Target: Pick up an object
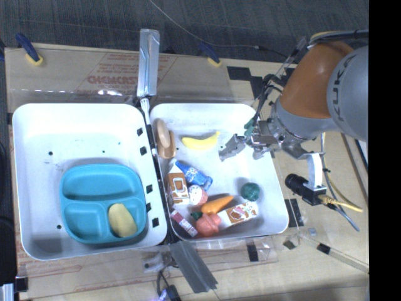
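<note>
Fingers of the grey two-finger gripper (230, 147) hang over the right white plastic bin (276, 193), just right of the curved yellow banana (200, 142); they look slightly parted with nothing between them, touching neither the banana nor the bin floor as far as the view shows (the tips are small and a little blurred). From the banana, an elongated tan bread roll (165, 138) lies to the left against the bin's wall. Below the banana sit a blue and white packet (192, 175), an orange carrot (217, 204), a small dark green ball (250, 190) and a white and brown carton (241, 214). Far left of the banana, the left white bin (37, 137) holds a turquoise 3-compartment tray (94, 193) with a yellow-green oval fruit (123, 220) in its lower right compartment.
</note>
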Controlling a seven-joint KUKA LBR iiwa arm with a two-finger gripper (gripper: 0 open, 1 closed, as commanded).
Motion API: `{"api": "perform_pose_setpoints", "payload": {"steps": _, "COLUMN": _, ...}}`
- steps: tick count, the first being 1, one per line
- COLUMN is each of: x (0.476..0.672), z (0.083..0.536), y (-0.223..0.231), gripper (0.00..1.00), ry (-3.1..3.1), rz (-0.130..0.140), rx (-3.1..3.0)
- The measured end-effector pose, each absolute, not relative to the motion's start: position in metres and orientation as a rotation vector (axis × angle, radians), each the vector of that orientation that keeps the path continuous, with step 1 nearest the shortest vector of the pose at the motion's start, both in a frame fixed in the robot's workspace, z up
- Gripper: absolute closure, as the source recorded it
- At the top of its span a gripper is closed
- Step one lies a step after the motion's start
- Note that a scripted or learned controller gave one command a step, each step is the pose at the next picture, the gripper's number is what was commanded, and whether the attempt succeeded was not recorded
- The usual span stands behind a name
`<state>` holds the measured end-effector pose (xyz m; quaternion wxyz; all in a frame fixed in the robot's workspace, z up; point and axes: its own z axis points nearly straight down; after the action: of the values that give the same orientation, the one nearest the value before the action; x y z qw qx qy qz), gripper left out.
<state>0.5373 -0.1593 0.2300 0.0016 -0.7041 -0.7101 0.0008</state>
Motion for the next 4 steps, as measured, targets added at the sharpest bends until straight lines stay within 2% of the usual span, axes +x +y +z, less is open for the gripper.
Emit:
{"api": "perform_pose_setpoints", "payload": {"steps": 1, "x": 0.567, "z": 0.092, "y": -0.139, "gripper": 0.0, "ry": -1.996, "rz": 0.001, "rx": -2.425}}
{"api": "perform_pose_setpoints", "payload": {"steps": 2, "x": 0.636, "z": 0.093, "y": -0.156, "gripper": 0.0, "ry": -2.39, "rz": 0.0, "rx": -2.041}}
{"api": "perform_pose_setpoints", "payload": {"steps": 3, "x": 0.541, "z": 0.092, "y": -0.109, "gripper": 0.0, "ry": -2.37, "rz": 0.001, "rx": -2.059}}
{"api": "perform_pose_setpoints", "payload": {"steps": 4, "x": 0.591, "z": 0.112, "y": -0.139, "gripper": 0.0, "ry": -2.397, "rz": 0.0, "rx": -2.032}}
